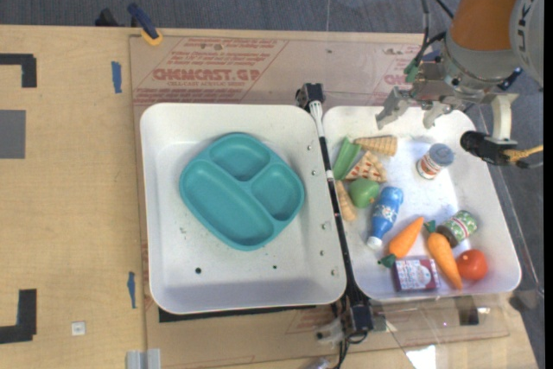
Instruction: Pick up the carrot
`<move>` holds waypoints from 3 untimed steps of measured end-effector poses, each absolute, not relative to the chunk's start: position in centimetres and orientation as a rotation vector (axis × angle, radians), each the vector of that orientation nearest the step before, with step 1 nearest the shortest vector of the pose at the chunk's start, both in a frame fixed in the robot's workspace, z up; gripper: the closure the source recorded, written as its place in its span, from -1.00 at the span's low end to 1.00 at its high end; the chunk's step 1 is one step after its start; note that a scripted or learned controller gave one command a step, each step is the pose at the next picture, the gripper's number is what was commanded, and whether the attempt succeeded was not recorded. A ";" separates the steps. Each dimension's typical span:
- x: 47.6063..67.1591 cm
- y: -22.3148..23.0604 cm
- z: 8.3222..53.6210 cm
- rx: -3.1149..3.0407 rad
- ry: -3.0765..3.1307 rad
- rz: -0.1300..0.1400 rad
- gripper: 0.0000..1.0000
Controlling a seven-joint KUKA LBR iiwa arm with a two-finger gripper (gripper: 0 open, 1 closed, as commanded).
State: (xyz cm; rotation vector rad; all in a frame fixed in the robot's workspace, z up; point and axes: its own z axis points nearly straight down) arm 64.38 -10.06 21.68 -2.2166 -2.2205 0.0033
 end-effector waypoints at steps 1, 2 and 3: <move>54.6 -9.6 17.1 -2.105 -2.325 0.006 -1.00; 48.8 -19.9 9.2 -2.210 -2.237 -0.005 -1.00; 48.4 -15.2 8.9 -2.299 -2.159 -0.010 -1.00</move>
